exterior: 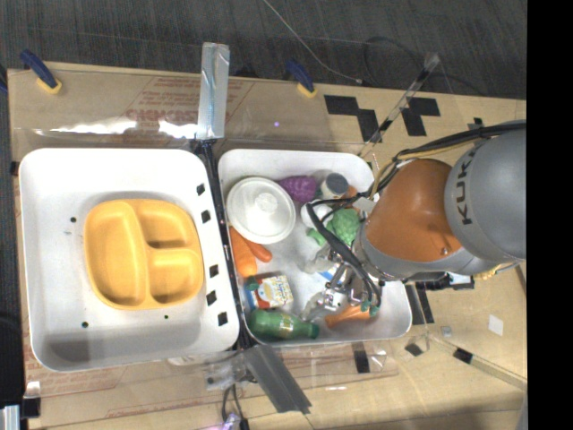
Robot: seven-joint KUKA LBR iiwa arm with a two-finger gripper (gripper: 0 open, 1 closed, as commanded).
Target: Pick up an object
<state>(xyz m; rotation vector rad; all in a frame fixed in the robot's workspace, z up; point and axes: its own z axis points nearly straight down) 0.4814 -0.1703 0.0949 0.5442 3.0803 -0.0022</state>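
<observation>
Cardboard covers the bench under two white bins; the left bin point(40, 240) holds a yellow divided tray point(143, 251), while our gripper point(336, 298) is down in the crowded right bin point(394, 316). We cannot tell how its fingers stand. Beside it lie an orange piece point(351, 314), a green bottle point(282, 325) and a small carton point(271, 290), so we judge it could nudge neighbours or close on nothing.

The grey arm point(488, 200) reaches in from the right, its orange band point(407, 218) bent downward, with the claw point(336, 296) lowered at its tip.
</observation>
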